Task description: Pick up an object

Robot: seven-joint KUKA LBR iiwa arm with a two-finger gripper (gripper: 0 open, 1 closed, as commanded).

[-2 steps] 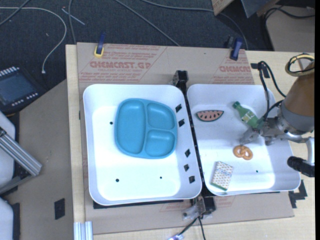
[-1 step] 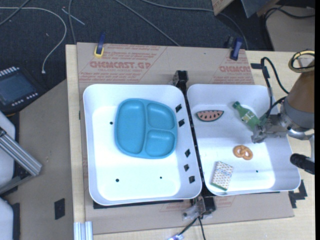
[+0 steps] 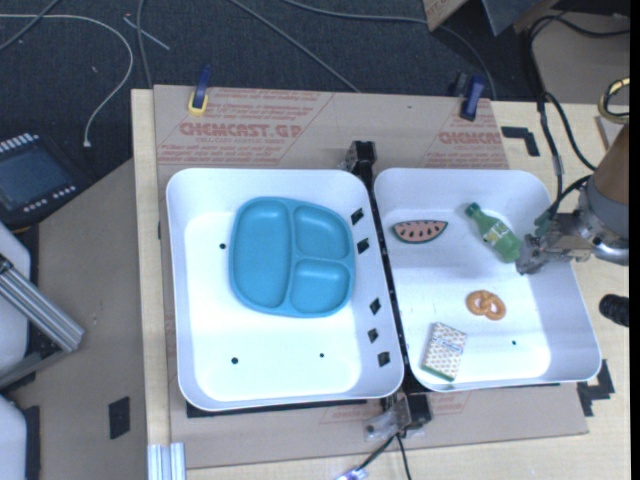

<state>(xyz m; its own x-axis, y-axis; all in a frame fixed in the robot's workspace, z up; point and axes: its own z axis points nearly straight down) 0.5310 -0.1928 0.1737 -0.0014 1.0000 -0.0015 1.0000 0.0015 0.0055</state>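
The gripper (image 3: pixel 532 256) hung at the right bin's (image 3: pixel 560 363) right edge, touching the green bottle's (image 3: pixel 494 230) lower end; whether it gripped or gaped could not be told. The left bin (image 3: pixel 200 338) held a blue divided plate (image 3: pixel 291 256). Beside the bottle lay a watermelon slice (image 3: pixel 418 231), packet (image 3: pixel 445 350) and pretzel (image 3: pixel 486 305)

A robotics lab: clamped test board (image 3: pixel 330 118), loose cables (image 3: pixel 100 28) on dark carpet (image 3: pixel 300 18), aluminium framing (image 3: pixel 35 308).

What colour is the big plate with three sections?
The plate is light blue, seen clearly in the camera view, lying in the left bin.
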